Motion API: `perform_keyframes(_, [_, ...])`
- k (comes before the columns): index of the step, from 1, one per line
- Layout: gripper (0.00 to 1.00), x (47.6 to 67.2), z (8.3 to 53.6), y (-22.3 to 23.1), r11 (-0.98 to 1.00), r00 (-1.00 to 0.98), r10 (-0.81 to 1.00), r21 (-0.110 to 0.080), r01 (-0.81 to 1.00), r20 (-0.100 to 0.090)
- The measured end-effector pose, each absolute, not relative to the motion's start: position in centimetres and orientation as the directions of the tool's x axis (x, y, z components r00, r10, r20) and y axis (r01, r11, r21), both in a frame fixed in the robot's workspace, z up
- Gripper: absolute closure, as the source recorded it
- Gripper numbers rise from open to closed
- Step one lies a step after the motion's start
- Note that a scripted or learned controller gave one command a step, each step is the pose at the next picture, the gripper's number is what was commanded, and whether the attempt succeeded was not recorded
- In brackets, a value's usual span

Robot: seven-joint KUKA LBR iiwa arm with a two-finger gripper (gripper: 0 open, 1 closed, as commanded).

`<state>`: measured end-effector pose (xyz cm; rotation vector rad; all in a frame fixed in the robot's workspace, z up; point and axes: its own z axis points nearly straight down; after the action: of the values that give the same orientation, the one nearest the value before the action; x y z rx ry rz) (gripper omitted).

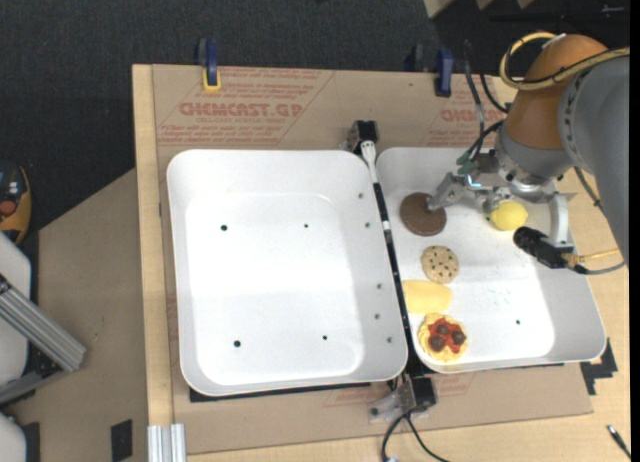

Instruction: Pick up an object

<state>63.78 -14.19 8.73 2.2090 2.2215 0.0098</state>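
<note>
My gripper point(498, 206) hangs over the far part of the right bin point(560, 335) with its fingers spread wide, so it is open. One fingertip point(439, 199) touches the edge of a round brown cookie point(421, 214). A small yellow lemon point(508, 216) lies on the bin floor between the two fingers, not clamped. Toward the front lie a chocolate-chip cookie point(439, 264), a pale yellow wedge point(426, 297) and a fruit tart point(444, 337).
The left bin point(200, 250) stands beside the right one, and their rims meet along a dark divider point(385, 240). The objects crowd the right bin's left side. The arm's orange band point(545, 100) rises behind the gripper at the right.
</note>
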Motion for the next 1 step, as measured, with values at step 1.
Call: perform_keyframes(1, [0.0,61.0,8.97,-9.79,0.002,-0.002,1.0,0.01,1.0,-0.002])
